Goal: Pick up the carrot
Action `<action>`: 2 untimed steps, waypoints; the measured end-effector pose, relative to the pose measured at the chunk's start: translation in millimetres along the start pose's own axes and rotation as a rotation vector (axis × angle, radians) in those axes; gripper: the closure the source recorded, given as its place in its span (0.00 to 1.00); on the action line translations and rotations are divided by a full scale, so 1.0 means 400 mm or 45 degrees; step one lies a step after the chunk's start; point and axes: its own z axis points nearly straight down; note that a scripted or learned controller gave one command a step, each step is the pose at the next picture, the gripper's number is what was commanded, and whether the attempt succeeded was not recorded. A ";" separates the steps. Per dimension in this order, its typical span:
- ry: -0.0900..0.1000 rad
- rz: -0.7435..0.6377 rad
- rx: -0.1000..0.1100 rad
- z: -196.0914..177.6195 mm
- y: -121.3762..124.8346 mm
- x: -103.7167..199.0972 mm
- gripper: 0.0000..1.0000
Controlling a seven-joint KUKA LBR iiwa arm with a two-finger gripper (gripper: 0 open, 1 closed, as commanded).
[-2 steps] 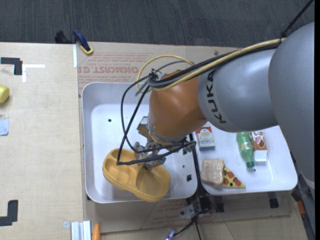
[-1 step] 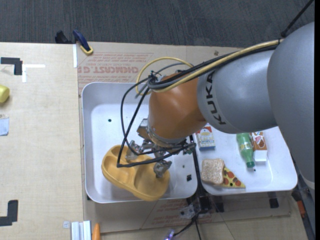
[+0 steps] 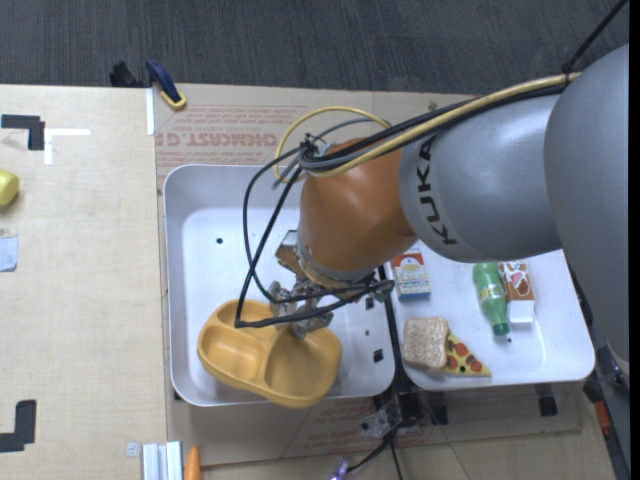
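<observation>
Pincer (image 3: pixel 300 313) hangs low over the yellow dish (image 3: pixel 262 360) in the left bin (image 3: pixel 176 268); open or closed, I cannot tell. Carrot perhaps lies beneath the arm (image 3: pixel 470 188); likely light, stiff, smooth, best gripped across its thick middle.

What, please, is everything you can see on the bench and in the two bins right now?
Bins: two, white, side by side on the bench.
Divided dish: one, yellow, left bin's near corner.
Small box: one, white with red and blue, right bin.
Bottle: one, green, right bin, lying down.
Bread slice: one, tan, right bin.
Pizza slice: one, right bin, beside the bread.
Arm: one, grey with orange band.
Gripper: one, over the dish.
</observation>
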 end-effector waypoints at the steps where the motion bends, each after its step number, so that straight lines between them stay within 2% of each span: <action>1: 0.000 0.000 -0.002 -0.001 0.002 -0.001 0.00; 2: -0.005 0.007 0.004 -0.024 -0.005 -0.003 1.00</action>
